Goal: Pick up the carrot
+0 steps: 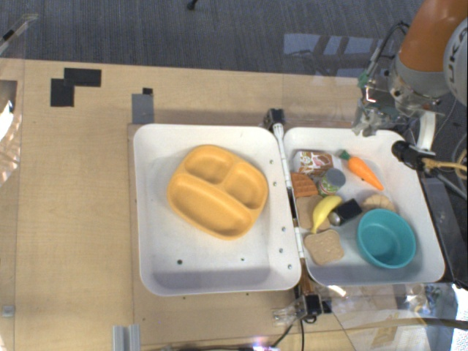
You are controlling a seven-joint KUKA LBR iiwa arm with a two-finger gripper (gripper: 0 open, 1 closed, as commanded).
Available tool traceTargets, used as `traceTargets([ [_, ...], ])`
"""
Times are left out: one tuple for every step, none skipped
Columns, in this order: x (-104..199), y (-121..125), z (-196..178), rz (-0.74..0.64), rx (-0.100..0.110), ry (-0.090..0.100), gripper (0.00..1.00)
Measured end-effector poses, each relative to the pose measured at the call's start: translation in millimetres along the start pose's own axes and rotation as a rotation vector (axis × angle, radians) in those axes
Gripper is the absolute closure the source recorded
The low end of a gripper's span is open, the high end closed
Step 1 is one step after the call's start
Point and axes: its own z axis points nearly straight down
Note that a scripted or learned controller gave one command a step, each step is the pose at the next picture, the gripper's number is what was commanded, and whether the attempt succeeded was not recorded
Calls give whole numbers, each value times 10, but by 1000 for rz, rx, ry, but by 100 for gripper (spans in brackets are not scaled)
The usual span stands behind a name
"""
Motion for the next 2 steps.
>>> traceTargets([
  [-35, -32, 74, 5, 15, -3, 0],
  [-418, -408, 1520, -80, 24, -4, 0],
])
